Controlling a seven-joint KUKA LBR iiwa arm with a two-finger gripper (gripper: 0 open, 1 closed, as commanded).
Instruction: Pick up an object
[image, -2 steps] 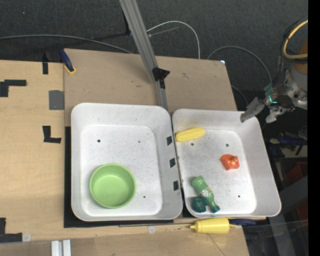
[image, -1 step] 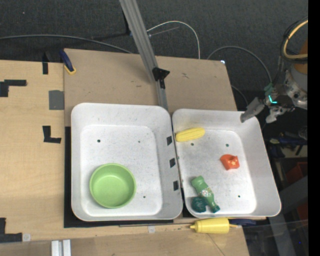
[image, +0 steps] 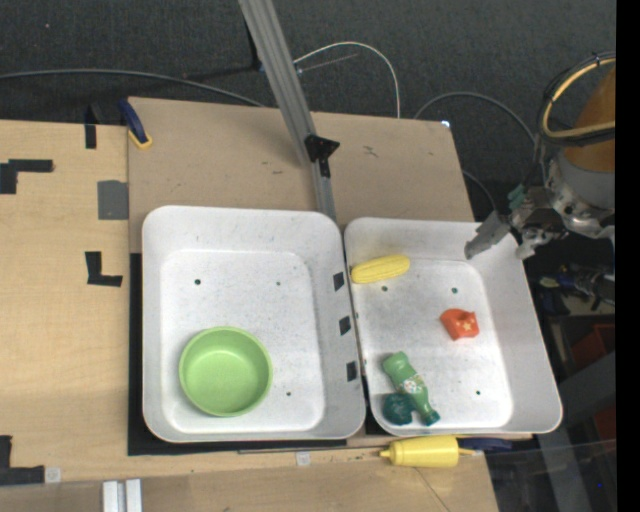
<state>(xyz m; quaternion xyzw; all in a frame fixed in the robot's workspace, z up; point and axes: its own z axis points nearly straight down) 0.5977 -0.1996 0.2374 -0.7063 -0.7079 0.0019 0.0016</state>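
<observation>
The tabletop (image: 240, 160) is light brown wood, with some black tape marks on its left part. Two white bins sit on it side by side.

The left bin (image: 240, 240) is the bigger-looking one. A green bowl (image: 226, 371) sits in its near left corner, open side up.

The right bin (image: 500, 400) touches the left bin along one edge. Three small things lie in it, well apart from each other.

The arm (image: 585, 150) is at the right side, grey with an orange part on top. It sits above the far right corner of the right bin.

A grey metal pole (image: 285, 80) slants down from the top to the spot where the two bins meet.

The gripper (image: 497, 232) points left, over the far right edge of the right bin. It is too small and blurry here, so I cannot tell if it is open or closed. Nothing can be seen in it.

A green bottle (image: 410, 388) lies on its side near the front of the right bin.

A yellow bottle (image: 425, 452) lies on the tabletop just in front of the right bin, outside it.

A yellow corn cob (image: 380, 268) lies near the back left corner of the right bin.

A small red block (image: 460, 323) lies in the middle right of the right bin, below the gripper in the view.
</observation>
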